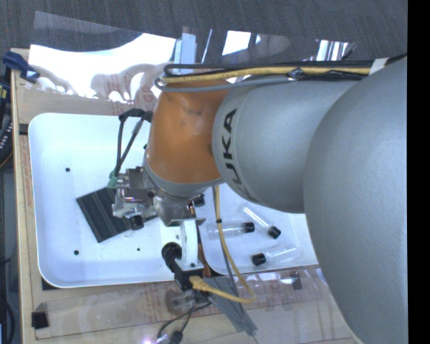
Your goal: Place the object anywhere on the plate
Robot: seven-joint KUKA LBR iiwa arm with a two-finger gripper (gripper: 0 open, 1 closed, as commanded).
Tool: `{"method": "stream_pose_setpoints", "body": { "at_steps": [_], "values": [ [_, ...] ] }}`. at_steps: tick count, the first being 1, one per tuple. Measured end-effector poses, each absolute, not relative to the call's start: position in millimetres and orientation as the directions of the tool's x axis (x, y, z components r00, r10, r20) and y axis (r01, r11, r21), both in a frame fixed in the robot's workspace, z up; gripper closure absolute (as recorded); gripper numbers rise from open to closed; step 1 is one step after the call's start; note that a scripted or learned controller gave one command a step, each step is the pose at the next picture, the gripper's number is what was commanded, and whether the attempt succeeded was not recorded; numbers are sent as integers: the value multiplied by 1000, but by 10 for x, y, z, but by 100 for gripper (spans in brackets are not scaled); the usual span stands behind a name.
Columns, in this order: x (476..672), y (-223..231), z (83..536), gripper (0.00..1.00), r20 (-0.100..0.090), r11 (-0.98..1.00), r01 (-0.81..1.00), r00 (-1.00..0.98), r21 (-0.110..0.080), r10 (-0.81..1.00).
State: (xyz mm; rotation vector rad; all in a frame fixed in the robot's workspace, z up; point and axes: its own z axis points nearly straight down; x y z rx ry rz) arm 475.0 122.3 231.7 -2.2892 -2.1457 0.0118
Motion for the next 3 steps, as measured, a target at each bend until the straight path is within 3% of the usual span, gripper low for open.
{"method": "stream_pose_setpoints", "body": {
  "at_steps": [1,2,3],
  "values": [
    [4751,2179,2938,100,-2,-173,985,172,-2,985],
    [5687,2181,3260,100,-2,35,999,-35,-2,999],
    [6340,2144,2575,100,-1,376,927,-376,-3,927]
  ]
}}
